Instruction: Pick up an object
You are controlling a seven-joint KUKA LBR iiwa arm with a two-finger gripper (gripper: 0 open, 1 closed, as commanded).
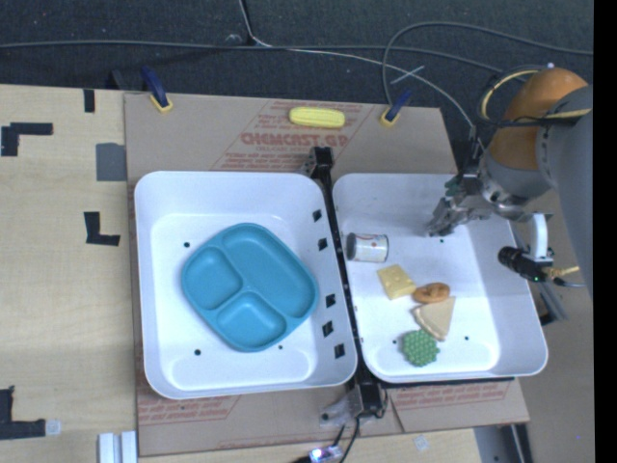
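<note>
The claw (445, 222) hangs low over the far right part of the right bin (482, 355), close to that bin's right wall, with nothing visible between its tips; whether the tips are spread or pressed together, I cannot tell from this angle. The grey arm (540, 152) comes in from the right, its orange band (540, 99) sitting above the wrist.

Down in the right bin, the objects cluster toward the middle and near side. A small silver can (367, 248) lies on its side just beside the left wall. Near it, a pale yellow block (395, 282), then an orange-brown piece (432, 292) touching or just beside a tan wedge (438, 317). A green knobbly ball (419, 348) sits nearest the near rim. All are well apart from the claw, with bare white floor between, and more bare floor along the right wall and far left corner.

The left bin (164, 355) holds a blue divided plate (249, 285), roughly central, with bare margin all round it.

On the tabletop (58, 287) beyond the bins, a yellow object (316, 117) lies on the cardboard sheet (193, 133), between two clamps (156, 93).
</note>
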